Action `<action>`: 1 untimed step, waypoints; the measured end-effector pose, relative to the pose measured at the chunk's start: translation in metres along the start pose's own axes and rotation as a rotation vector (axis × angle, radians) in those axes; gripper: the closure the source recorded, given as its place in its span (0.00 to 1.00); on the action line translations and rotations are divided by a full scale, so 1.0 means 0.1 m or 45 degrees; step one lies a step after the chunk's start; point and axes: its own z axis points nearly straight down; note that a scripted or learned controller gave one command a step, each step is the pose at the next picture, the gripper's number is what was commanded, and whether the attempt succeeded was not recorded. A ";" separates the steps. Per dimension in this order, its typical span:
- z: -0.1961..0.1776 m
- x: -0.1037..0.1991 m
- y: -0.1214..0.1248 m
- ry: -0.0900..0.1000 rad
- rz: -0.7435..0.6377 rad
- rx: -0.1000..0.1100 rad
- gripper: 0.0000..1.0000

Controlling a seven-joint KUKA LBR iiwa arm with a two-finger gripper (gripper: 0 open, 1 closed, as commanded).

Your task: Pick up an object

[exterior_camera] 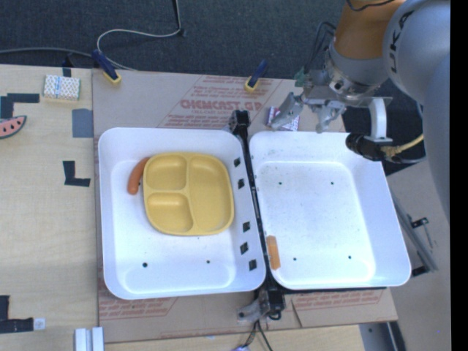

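Note:
In the left bin (pixel 117 218) lies a yellow divided plate (pixel 189 194). An orange sausage-shaped piece (pixel 134 176) rests against the plate's left edge. A second small orange piece (pixel 273 251) sits in the right bin (pixel 380 218), close to its left wall near the front. My gripper (pixel 306 115) hangs above the far rim of the right bin, toward its left corner. It is open, with nothing between the fingers (pixel 284 113). It is well apart from both orange pieces and the plate.
Black clips run along the divider between the bins (pixel 247 196). Two blue-and-yellow clamps (pixel 107 66) (pixel 256 75) hold the cardboard at the back. A small patterned block (pixel 61 87) and a watermelon-slice toy (pixel 11 126) lie on the bench at far left.

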 end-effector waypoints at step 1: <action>0.74 0.56 0.23 0.006 -0.002 0.002 0.00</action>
